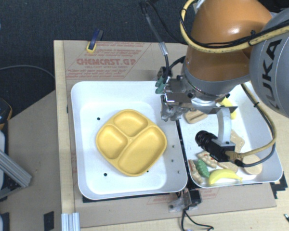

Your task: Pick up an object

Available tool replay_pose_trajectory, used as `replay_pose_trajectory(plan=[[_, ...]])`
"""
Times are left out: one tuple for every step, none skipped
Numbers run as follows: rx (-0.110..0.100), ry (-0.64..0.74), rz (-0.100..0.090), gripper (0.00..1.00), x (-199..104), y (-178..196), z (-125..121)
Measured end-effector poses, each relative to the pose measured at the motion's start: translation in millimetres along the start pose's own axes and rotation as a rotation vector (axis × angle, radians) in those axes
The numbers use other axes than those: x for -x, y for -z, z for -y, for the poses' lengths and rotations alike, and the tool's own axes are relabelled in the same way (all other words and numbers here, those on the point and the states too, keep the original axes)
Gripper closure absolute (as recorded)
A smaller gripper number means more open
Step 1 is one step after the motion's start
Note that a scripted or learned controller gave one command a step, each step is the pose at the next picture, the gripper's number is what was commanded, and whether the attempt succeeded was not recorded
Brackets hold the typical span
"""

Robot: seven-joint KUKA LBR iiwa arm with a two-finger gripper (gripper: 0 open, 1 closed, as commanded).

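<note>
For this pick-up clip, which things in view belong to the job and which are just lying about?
Job: gripper; left bin with yellow plate; right bin with banana, green toy, tan block.
Lying about: clamp; printed board.

Arm: grey arm enters from the right edge of the view, reaches leftward, then bends down toward the bench.
Orange band: the orange band is a large dome at upper centre-right, turned up toward the camera.
Wrist: the wrist is a grey ring directly beneath the band, aimed downward.
Gripper: the gripper hangs off the wrist's lower left, a metal body pointing down, near the view's centre.
</note>
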State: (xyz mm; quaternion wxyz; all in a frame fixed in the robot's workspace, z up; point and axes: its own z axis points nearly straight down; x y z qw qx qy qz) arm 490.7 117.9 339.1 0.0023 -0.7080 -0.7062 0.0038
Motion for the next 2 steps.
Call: replay_pose_trajectory(plan=[[-0.003, -0.003, 0.001, 1.00, 39, -88, 13], [0.002, -0.006, 0.000, 1.00, 119, -159, -20]])
